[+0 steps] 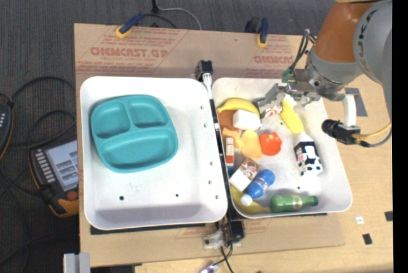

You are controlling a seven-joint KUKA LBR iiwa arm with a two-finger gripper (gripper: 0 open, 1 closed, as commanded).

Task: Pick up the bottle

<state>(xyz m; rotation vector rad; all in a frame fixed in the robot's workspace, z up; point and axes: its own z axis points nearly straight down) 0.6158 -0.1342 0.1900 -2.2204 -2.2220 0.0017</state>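
Observation:
A green bottle [290, 203] lies on its side at the front edge of the right bin [336, 192], its cap pointing right. A blue bottle with a white cap [257, 184] lies just left of it, tilted. My gripper [279, 94] hangs over the back of the right bin, above a yellow fruit [291, 117] and well behind both bottles. Nothing shows as held in it.
The right bin also holds a banana [236, 105], a white block [245, 118], a red ball [271, 143], a cow-patterned carton [308, 159] and a small red-and-white carton [247, 169]. A teal divided plate [134, 131] lies in the left bin [146, 201].

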